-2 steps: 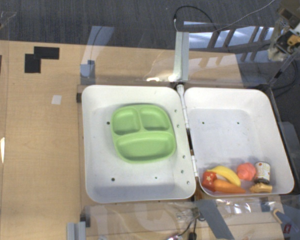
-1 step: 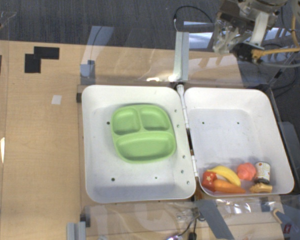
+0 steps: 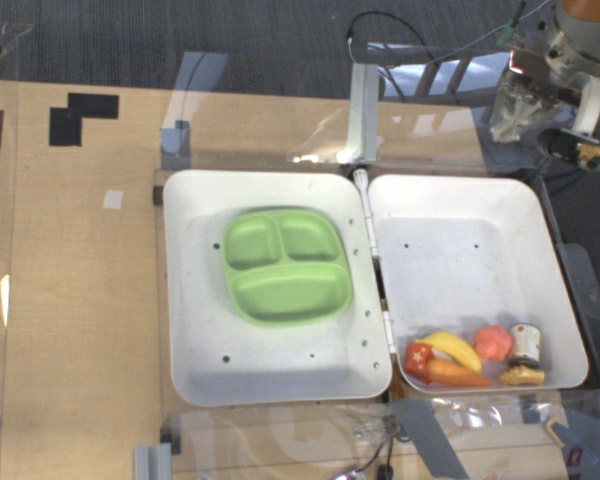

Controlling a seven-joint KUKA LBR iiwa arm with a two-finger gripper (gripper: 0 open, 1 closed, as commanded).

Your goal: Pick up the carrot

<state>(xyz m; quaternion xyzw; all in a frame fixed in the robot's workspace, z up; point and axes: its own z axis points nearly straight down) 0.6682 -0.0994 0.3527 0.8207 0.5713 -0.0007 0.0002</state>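
The carrot (image 3: 459, 374) is orange and lies flat along the front wall of the right bin (image 3: 450, 228), near its front left corner. It touches a yellow banana (image 3: 452, 348) just behind it and a red pepper (image 3: 417, 356) at its left end. My gripper (image 3: 546, 118) hangs beyond the right bin's far right corner, outside the bin and far from the carrot. Its two pale fingers (image 3: 508, 113) stand apart, open, with nothing between them.
A pink-red round fruit (image 3: 493, 342), a small can (image 3: 525, 343) and a yellow-brown item (image 3: 523, 375) crowd the same front strip to the carrot's right. A green divided plate (image 3: 285, 266) lies in the left bin (image 3: 195, 298). Cables and a metal post (image 3: 364, 108) stand behind the bins.
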